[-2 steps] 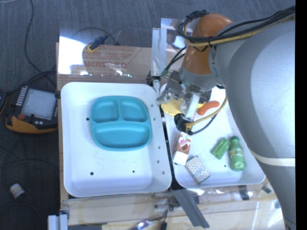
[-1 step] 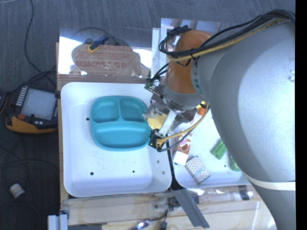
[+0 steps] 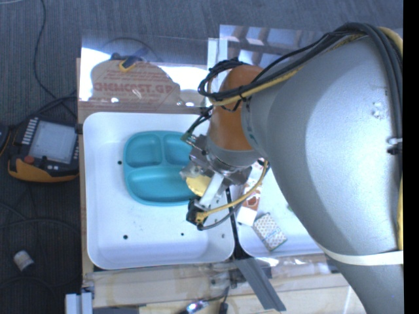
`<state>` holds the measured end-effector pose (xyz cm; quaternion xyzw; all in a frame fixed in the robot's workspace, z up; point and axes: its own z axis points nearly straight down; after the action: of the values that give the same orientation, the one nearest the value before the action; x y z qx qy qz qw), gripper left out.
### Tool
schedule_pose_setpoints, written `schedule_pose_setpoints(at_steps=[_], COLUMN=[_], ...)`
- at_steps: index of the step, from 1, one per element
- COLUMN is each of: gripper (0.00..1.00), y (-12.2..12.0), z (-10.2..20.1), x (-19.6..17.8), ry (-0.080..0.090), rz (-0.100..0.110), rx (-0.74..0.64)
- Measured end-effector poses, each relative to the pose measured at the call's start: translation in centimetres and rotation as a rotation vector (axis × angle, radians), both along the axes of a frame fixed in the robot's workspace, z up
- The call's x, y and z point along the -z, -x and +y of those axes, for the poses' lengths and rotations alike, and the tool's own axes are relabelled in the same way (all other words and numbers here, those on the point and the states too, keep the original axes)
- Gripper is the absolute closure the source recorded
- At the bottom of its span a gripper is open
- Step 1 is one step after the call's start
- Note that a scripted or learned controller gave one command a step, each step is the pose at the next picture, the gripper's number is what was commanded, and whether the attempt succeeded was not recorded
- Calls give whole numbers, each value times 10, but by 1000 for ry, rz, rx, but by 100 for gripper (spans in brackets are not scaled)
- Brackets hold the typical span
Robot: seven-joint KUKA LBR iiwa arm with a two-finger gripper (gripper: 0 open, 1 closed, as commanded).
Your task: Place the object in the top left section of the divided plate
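A blue divided plate (image 3: 149, 169) lies in the left bin (image 3: 105, 227), with two small sections at its far side and one large section nearer the front. My gripper (image 3: 194, 177) hangs over the plate's right edge, beside the large section. A small yellowish object (image 3: 194, 186) shows just under the gripper at the plate's rim. The wrist hides how the object sits against the gripper. The plate's top left section (image 3: 145, 152) holds nothing that I can see.
The right bin (image 3: 288, 247) holds a white patterned box (image 3: 269, 231) and a small reddish-brown item (image 3: 251, 202), partly under the arm. A brown cardboard piece (image 3: 134, 84) lies behind the left bin. The big grey arm covers most of the right side.
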<state>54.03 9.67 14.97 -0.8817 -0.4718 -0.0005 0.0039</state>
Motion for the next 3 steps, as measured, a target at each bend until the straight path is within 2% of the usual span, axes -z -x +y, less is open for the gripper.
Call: schedule_pose_setpoints(at_steps=[1,2,3], gripper=[100,0,0], y=[25,33,33], z=[66,68,68], x=[43,54,54], ry=[6,12,12], rz=[-25,-1,-1], rx=[184,178,178])
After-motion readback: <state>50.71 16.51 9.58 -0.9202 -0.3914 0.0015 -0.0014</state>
